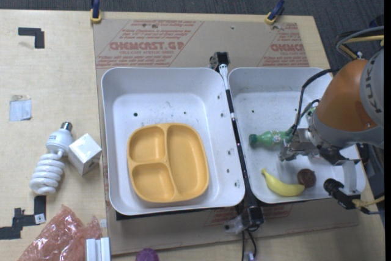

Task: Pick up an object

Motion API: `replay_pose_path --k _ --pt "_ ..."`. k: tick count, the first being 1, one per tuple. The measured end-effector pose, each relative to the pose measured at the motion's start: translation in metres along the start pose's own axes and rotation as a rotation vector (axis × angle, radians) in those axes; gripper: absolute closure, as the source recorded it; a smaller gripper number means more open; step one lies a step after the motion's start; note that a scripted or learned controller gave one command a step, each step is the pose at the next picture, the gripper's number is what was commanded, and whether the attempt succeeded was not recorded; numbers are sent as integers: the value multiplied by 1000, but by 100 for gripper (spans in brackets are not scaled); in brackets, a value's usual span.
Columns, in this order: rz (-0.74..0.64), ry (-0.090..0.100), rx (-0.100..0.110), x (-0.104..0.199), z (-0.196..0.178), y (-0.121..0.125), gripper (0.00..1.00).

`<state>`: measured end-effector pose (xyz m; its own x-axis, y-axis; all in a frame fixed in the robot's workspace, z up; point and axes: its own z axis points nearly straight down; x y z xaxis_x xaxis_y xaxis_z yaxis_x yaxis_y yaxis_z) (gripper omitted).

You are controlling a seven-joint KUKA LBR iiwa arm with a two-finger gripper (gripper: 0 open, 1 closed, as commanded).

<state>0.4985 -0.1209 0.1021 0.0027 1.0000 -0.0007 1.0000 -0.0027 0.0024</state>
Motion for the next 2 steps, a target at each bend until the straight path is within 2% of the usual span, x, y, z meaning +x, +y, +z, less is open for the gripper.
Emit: replay_pose_path --k 1,2 --pt "0 0 0 0 0 0 0" --pt "-1 1 2 26 10 -20 0"
